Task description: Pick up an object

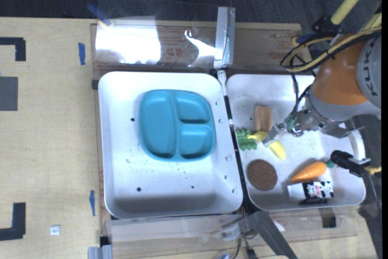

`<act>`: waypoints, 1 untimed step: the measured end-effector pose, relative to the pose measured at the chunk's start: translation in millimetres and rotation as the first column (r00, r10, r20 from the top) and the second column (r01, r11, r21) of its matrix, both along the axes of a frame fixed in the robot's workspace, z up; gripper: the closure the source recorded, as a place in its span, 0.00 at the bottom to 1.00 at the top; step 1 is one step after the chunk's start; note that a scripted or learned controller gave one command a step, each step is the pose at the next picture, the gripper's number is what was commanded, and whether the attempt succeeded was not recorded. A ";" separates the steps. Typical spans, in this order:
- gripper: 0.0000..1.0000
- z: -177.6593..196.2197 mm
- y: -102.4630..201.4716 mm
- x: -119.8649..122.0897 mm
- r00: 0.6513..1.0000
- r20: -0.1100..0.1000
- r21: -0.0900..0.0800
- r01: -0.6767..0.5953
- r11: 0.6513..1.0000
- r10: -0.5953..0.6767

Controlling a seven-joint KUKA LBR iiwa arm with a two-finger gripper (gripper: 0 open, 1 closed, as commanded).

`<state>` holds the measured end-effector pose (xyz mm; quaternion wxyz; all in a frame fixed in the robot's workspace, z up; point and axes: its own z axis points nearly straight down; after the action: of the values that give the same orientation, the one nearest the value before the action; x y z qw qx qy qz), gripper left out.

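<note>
**Gripper low in a crowded bin, and little room for error**

The gripper (276, 132) sits down in the right bin (285, 83), its tip in the knot of small things near the bin's left wall. I cannot tell from where I stand whether it has closed or has anything in it; the metal tip is small and blurs into what lies around it. Nothing is plainly lifted clear of the bin floor.

Right at the tip lies a yellow piece (276, 150), touching or nearly so, and just to the left of it a green leafy toy (246, 139). Just above them stands a tan block (262, 117). Any of these three could be the object being tried for, and that is the trouble: they are packed so close that a closing grip may catch two at once, or nip only an edge and let it slide out as the arm rises. The yellow piece looks smooth and tapered, so I would expect it to squirt sideways under a poor pinch.

Further out, a brown disc (262, 174) lies flat below the cluster, and a carrot (310, 171) lies near a black-and-white cow toy (318, 190) at the lower right. They are apart from the tip and look safe unless the wrist swings wide.

The left bin (115, 179) holds a blue divided tray (176, 124), well away.
</note>
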<state>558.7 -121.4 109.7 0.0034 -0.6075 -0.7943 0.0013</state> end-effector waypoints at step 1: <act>1.00 14.1 -1.1 3.3 1.000 0.012 -0.002 0.002 1.000 -0.002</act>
<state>561.9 -122.6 123.8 -0.0017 -0.6083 -0.7937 -0.0015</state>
